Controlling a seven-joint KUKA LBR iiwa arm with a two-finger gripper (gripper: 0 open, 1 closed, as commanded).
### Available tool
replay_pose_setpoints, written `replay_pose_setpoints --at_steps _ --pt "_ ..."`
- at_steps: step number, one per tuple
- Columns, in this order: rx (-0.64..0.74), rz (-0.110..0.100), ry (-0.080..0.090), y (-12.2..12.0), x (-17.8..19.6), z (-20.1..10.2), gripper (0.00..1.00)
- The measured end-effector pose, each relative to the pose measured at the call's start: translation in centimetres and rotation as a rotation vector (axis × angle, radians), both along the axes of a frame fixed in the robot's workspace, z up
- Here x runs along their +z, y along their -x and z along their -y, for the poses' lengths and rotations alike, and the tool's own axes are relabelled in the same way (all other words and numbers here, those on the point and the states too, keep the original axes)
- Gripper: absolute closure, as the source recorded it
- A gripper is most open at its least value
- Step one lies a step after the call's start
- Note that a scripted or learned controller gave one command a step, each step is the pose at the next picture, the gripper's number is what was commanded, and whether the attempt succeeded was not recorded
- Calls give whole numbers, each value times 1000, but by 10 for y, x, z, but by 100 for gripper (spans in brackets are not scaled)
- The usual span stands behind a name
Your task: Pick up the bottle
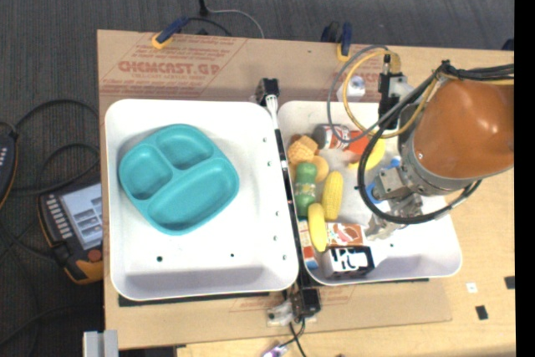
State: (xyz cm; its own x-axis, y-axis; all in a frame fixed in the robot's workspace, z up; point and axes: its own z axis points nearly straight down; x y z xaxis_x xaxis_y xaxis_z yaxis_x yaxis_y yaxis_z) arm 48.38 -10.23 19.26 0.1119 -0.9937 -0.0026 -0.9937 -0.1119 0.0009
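Bins sit side by side on the desk (134,63), whose brown board top carries faint red lettering near its far left corner; the left bin (251,255) holds a teal divided plate (178,177) with three compartments, lying flat toward the bin's left half; the right bin (435,259) holds a crowded line of toy food along its left wall; from far to near along that wall lie a tan lumpy piece (302,150), a green and orange piece (307,174), a dark green piece (303,198) that may be the bottle, though its shape is too cramped to tell for certain, a yellow corn cob (333,193) just beside it on the right, a yellow banana-like piece (317,226), and a small orange and white carton (343,233) touching a black and white box (350,259) near the bin's near wall; a red and white packet (338,135) lies at the far side of the bin; the arm (464,130) hangs over the right bin's right half, its orange band large in the view, with black and yellow cables looping round it; the tool (386,205) sits below the band, over the bin floor, right of the corn cob; whether it is wide or narrow cannot be told, since the arm's bulk covers it.
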Motion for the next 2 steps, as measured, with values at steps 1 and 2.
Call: replay_pose_setpoints --at_steps 1,2 --pt "210 2 0 -36 43 108 100" --pt "211 2 -1 -37 43 107 0"
